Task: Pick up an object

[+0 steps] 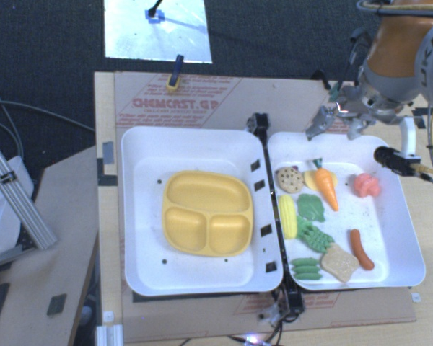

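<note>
Gripper [337, 123] hangs over the back rim of the right bin [404, 225], above and apart from the contents. Two fingers show, spread apart w/ a clear gap; nothing between them. Open, empty.

Right bin holds toy food, closely packed toward the left side:
- cookie [289, 179], back left, flat disc.
- carrot [325, 186], just beside cookie, lying at a slant, leaf end toward the back.
- corn [288, 215], along the left wall.
- lettuce [311, 207], between corn and carrot tip, touching or near-touching both.
- broccoli [315, 237] and toast [339, 263] toward the front; pea pod [306, 267] at front left.
- sausage [361, 249], front right, lying apart from the rest.
- pink piece [366, 185], back right, well apart from the others; type cannot be told.

Left bin [141, 215] holds a yellow tray [206, 213], three compartments.

Handling, by judgement: all items look like small moulded plastic, so light, stiff, not fragile, prob. smooth and somewhat slippery. Rounded shapes may roll or squirt out if pinched off-centre.

Best candidates: carrot, nearest the gripper; take across the thick mid-body, fingers square to its long axis, not at the taper. Neighbours crowd it on the left, so finger clearance is a risk. Sausage or pink piece have free room all round; sausage across its middle is the cleaner take. Cookie and toast lie flat, poor for a two-finger pinch.
</note>
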Controlling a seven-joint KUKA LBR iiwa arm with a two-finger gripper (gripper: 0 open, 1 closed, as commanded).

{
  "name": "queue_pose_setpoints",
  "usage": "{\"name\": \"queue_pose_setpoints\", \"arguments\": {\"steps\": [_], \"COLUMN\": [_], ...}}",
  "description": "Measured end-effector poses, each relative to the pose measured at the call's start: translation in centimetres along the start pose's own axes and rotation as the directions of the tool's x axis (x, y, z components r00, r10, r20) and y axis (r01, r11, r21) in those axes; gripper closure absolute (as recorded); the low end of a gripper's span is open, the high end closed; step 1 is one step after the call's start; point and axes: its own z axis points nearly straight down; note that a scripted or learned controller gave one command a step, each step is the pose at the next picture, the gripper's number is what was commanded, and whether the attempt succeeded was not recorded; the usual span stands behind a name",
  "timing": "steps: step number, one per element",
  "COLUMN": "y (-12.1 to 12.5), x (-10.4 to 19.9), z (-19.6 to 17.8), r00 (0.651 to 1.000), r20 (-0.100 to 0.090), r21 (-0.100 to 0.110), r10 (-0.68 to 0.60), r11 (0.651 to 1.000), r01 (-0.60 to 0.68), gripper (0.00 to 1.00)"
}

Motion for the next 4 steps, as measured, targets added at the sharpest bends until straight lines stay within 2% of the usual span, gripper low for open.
{"name": "queue_pose_setpoints", "arguments": {"steps": [1,2,3,4], "y": [-6.0,-9.0,-12.9,-16.8], "x": [-3.6,0.3,4.6,-0.6], "z": [13.1,12.7,5.6,14.5], "r00": [1.000,1.000,1.000,1.000], "r20": [-0.001,-0.003,-0.002,-0.001], "r21": [0.012,0.004,-0.004,0.008], "r10": [0.006,-0.002,-0.004,0.008], "r11": [1.000,1.000,1.000,1.000], "r01": [-0.006,0.002,0.004,-0.008], "gripper": [0.00,0.00,0.00,0.00]}}
